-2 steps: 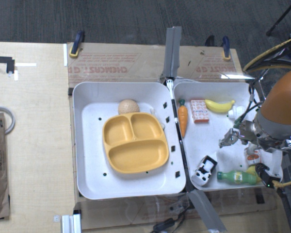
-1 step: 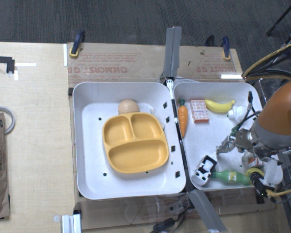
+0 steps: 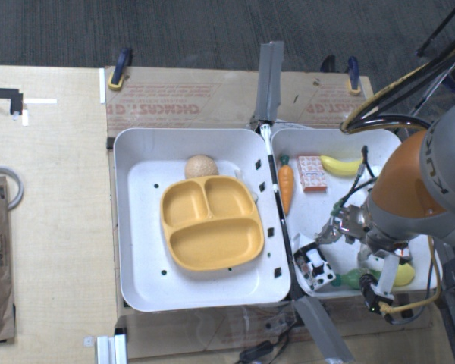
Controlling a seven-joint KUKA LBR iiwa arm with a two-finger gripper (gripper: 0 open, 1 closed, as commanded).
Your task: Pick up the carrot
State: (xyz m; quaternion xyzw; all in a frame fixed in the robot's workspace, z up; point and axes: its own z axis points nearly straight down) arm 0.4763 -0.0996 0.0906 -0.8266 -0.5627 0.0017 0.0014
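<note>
Against right bin's left wall: carrot [image 3: 286, 187], untouched; tool [image 3: 315, 265] apart, grip state unclear.

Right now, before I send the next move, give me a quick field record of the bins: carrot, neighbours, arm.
carrot: lying lengthwise in the right bin, against its left wall, green top toward the far end
nearest neighbour: red-and-white box just right of it
banana: at the far wall, right of the box
left bin: holds a yellow divided plate and a beige ball
arm: over the right bin's near right part, apart from the carrot
</note>
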